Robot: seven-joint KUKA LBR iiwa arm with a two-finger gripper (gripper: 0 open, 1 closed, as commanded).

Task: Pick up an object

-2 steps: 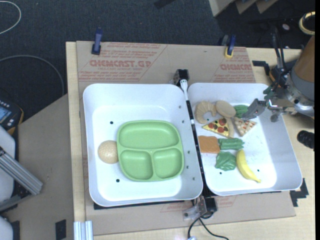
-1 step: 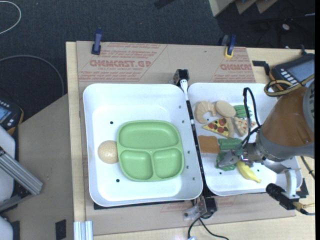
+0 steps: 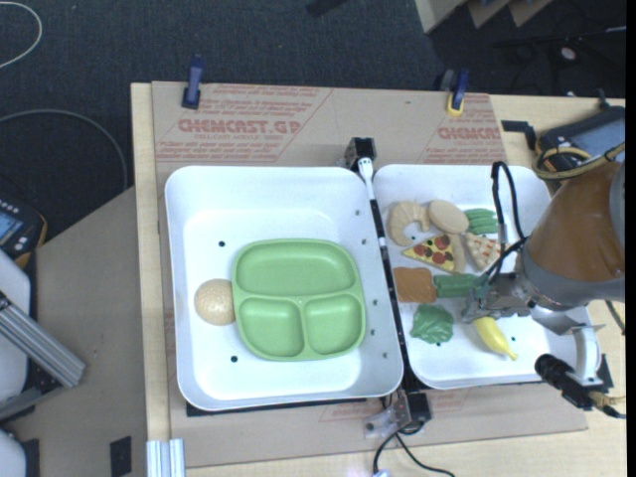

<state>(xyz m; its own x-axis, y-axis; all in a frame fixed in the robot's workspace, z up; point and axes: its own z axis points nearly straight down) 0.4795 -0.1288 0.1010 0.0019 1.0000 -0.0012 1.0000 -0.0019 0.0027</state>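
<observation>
Several toy foods crowd the right bin (image 3: 447,364), among them a green toy piece (image 3: 455,285) near the bin's middle, just left of the gripper (image 3: 487,301) and perhaps touching it, with a yellow banana (image 3: 494,336) just nearer. Best to settle on that one piece, centre over it and descend straight, clear of the brown slab (image 3: 414,285) to its left. Cannot tell whether the gripper is parted or clenched, nor whether anything is caught.
</observation>
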